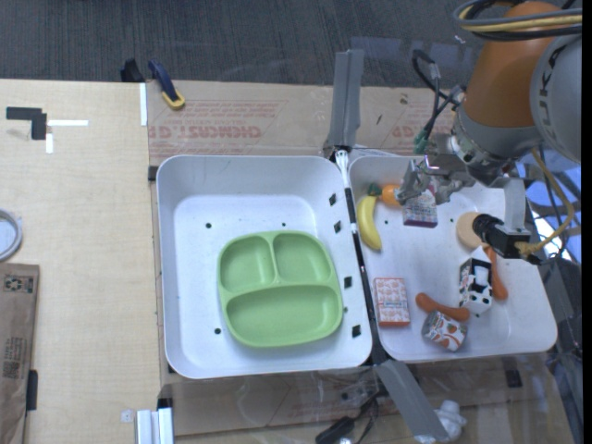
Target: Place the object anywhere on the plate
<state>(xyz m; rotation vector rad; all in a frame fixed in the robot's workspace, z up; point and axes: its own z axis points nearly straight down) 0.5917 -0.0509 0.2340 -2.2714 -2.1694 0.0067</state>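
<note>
A green plate with three compartments lies in the left bin. My gripper hangs over the back left of the right bin. A small pink-and-white packet sits at its fingertips, and the gripper looks shut on the packet's top edge. The packet is right of the banana and well right of the plate.
The right bin also holds a small orange item, a pink box, a tipped can, a sausage, a black-and-white cow-patterned piece, a carrot and a tan disc. A raised divider separates the bins.
</note>
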